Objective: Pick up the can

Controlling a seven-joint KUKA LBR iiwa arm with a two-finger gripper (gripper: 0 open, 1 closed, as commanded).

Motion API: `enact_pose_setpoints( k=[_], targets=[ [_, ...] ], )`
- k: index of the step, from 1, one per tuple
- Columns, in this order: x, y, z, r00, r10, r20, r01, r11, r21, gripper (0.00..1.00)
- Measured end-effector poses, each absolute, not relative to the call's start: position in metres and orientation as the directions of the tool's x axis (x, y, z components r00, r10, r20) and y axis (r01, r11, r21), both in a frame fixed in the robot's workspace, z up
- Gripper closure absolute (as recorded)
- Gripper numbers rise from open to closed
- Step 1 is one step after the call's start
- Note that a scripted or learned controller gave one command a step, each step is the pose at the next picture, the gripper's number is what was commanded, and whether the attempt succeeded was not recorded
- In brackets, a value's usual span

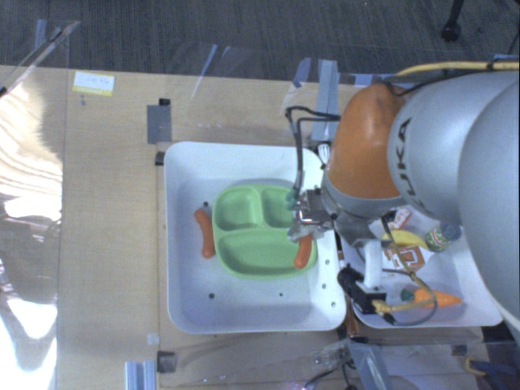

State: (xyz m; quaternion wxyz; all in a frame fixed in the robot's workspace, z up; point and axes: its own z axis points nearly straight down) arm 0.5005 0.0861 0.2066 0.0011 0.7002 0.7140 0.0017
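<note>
Filling my right side, the arm (455, 161) hangs its gripper (302, 218) over the green plate (256, 238) in the left bin; whether it's shut, I can't tell. Can (444, 236) sits in the right bin, unpicked

Place: robotics lab | Evidence: wooden bench (97, 242), 2 white bins (183, 299), grey carpet (203, 15), taped markers.

Dark carpet floor (203, 15); wooden bench (97, 218); glare at left.
</note>
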Motion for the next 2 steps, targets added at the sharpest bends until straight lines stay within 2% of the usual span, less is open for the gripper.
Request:
enact_pose_setpoints(
  k=[1, 2],
  targets=[
    [0.498, 0.132, 0.232, -0.538, 0.843, -0.002, 0.843, 0.538, 0.006, 1.00],
    [0.563, 0.014, 0.239, -0.764, 0.645, -0.007, 0.645, 0.764, 0.006, 1.00]
  ],
)
